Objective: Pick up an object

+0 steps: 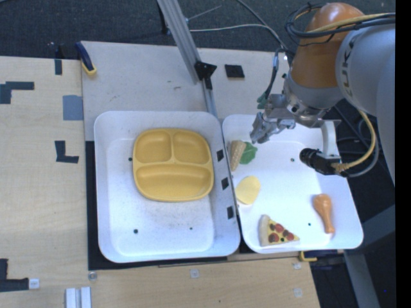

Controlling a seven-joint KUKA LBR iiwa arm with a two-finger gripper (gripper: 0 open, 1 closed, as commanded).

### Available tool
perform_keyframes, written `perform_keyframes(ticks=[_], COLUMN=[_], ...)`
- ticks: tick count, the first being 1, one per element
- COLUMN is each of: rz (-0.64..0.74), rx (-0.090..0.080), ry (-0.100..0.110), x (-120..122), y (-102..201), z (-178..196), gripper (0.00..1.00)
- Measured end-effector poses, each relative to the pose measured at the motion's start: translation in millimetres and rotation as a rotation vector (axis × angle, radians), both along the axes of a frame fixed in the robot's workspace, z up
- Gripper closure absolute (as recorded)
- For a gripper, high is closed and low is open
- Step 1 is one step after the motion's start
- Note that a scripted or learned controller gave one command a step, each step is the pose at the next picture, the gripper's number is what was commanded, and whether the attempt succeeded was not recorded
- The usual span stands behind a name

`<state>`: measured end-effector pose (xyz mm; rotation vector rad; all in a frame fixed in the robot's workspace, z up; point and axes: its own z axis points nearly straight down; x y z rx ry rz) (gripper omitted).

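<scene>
In the right bin lie several toy foods: a corn-like piece with green leaves at the left wall, a pale yellow round piece, a pizza slice at the front, and an orange drumstick at the right. My gripper hangs at the bin's back left, just above and right of the corn piece. Nothing shows between its fingers.
The left bin holds a yellow divided plate. A slanted metal bar runs down toward the gap between the bins. A black fitting sticks out over the right bin from the arm's side.
</scene>
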<state>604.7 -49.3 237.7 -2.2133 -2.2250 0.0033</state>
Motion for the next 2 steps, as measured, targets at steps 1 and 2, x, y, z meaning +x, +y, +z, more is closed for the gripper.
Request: perform_keyframes(ticks=[1, 2], rz=[0.001, 0.002], rx=[0.0, 0.0], ry=[0.0, -0.003], x=[-1.0, -0.6], y=[56.0, 111.3], z=[-15.4, -4.7], gripper=[1.0, 1.0])
